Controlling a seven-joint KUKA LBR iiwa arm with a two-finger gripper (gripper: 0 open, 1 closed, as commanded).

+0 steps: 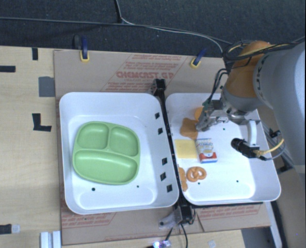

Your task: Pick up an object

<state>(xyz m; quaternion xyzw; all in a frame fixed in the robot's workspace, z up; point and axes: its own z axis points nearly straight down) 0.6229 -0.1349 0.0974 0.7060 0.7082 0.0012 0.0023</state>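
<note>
In the right bin (pixel 245 187) lie several small items. A brown bread-like piece (pixel 188 128) is at the upper left, with an orange piece (pixel 198 111) just behind it. Below them are a flat yellow square (pixel 184 149), a small red and white box (pixel 206 151) and a pretzel (pixel 196 174). My gripper (pixel 206 119) hangs low over the bin's upper left part, right beside the brown piece and partly covering the orange one. Nothing can be seen held in it.
The left bin (pixel 73 105) holds a green divided plate (pixel 106 152). A black divider (pixel 165 138) runs between the two bins. The grey arm with its orange band (pixel 245 66) and cables takes up the right bin's upper right side. Another small orange piece (pixel 182 179) lies by the divider.
</note>
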